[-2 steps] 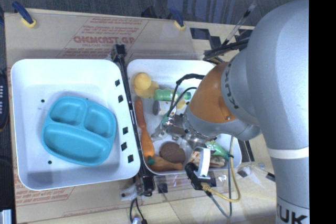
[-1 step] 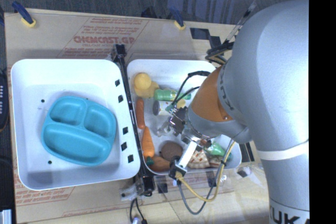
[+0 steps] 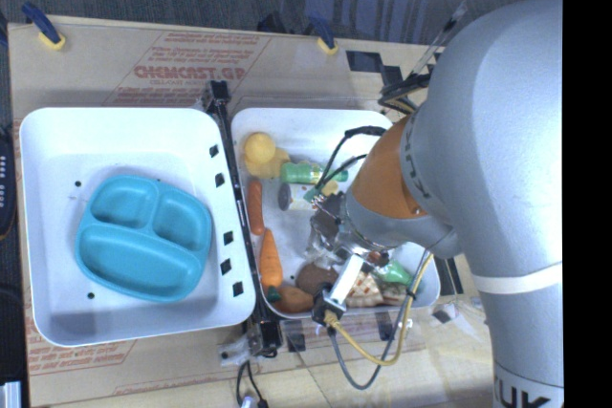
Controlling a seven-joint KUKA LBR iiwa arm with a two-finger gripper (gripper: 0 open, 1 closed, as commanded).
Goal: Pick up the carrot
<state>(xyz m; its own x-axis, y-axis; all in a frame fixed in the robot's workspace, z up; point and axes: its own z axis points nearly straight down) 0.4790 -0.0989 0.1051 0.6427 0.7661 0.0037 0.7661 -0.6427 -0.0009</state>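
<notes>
Grey arm point(image 3: 497, 139), orange wrist band, yellow cable.

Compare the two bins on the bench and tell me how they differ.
The left bin holds one thing, a blue divided tray lying flat; the right bin holds a jumble of toy food, including the carrot along its left wall. The arm reaches down into the right bin, while the left bin has no arm over it. Both are shallow, white and sit side by side.

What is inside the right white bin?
The right white bin holds an orange carrot, a yellow toy, a green bottle and brown items. The grey arm covers its right part.
</notes>
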